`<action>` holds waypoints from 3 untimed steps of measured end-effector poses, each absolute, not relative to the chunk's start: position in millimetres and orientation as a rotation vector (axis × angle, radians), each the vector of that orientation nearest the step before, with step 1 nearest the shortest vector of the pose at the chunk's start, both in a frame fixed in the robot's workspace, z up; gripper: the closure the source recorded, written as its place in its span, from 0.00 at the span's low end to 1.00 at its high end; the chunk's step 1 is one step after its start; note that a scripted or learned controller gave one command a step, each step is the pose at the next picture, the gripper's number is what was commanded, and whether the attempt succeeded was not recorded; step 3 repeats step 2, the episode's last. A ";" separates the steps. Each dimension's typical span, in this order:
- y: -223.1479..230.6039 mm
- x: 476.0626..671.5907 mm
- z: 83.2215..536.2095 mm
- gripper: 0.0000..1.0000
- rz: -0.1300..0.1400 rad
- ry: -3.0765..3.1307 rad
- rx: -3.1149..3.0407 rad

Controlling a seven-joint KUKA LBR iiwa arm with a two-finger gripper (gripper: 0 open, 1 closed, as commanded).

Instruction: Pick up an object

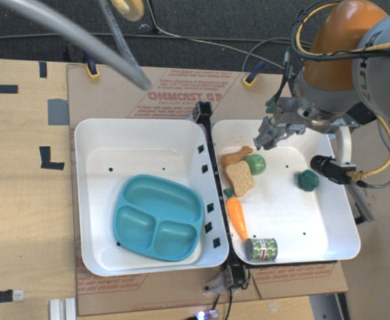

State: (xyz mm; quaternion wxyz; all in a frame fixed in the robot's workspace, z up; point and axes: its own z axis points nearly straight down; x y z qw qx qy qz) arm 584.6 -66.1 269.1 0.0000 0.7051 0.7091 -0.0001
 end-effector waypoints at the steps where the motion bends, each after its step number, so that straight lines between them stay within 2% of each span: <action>1: -8.2 589.3 256.8 1.00 -0.002 2.229 2.216; 2: 47.7 586.4 236.5 1.00 -0.004 2.230 2.217; 3: 47.7 586.4 236.5 1.00 -0.004 2.230 2.217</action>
